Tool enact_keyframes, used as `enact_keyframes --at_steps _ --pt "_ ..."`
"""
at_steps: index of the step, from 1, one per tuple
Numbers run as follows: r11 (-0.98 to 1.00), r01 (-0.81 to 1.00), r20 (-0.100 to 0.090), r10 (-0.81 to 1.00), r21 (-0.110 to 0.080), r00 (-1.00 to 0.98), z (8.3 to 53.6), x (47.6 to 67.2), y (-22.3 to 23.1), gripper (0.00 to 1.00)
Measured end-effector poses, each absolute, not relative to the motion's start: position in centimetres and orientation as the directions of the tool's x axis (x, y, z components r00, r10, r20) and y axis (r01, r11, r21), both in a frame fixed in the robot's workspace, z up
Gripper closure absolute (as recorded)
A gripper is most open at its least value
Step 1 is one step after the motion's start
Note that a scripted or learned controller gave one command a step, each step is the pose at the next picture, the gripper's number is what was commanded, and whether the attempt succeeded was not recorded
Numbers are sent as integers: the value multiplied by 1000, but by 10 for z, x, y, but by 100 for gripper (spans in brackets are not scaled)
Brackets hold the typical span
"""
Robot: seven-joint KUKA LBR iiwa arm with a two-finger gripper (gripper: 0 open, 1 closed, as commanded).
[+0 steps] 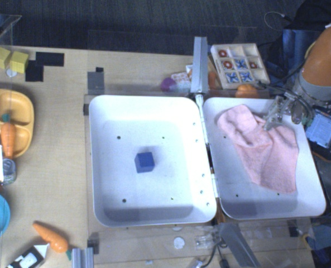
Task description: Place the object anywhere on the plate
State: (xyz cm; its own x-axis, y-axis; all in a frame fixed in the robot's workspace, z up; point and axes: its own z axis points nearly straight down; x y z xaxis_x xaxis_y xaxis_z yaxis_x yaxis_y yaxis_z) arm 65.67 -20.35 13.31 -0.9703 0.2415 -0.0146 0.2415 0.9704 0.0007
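The grey arm with its orange band (323, 60) reaches in over the far right corner of the right shallow white bin (305, 205), and its gripper (279, 115) sits low at the upper edge of a crumpled pink cloth (263, 147). Whether the gripper is open or closed, or has hold of the cloth, I cannot tell; the metal parts blur together there. The pink cloth spreads from just beside the gripper down and leftward across the right bin's floor. Well to the gripper's left, in the left shallow white bin (106, 149), a small blue cube (145, 161) rests alone near the middle. Farther left still, on the wooden tabletop (53, 149), a yellow divided plate (17, 116) carries a small orange carrot-shaped toy (7, 139). Behind the gripper, past the bin's rim, lies a tic-tac-toe board (238, 65).
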Motion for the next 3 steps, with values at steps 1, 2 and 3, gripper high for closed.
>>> enact_keyframes --at_steps 1,2,3 --pt "719 695 -10 695 6 -719 98 659 -203 100" --pt "858 514 -17 514 5 -858 92 636 -204 100" --pt "828 560 -16 560 7 -828 92 659 -204 100"
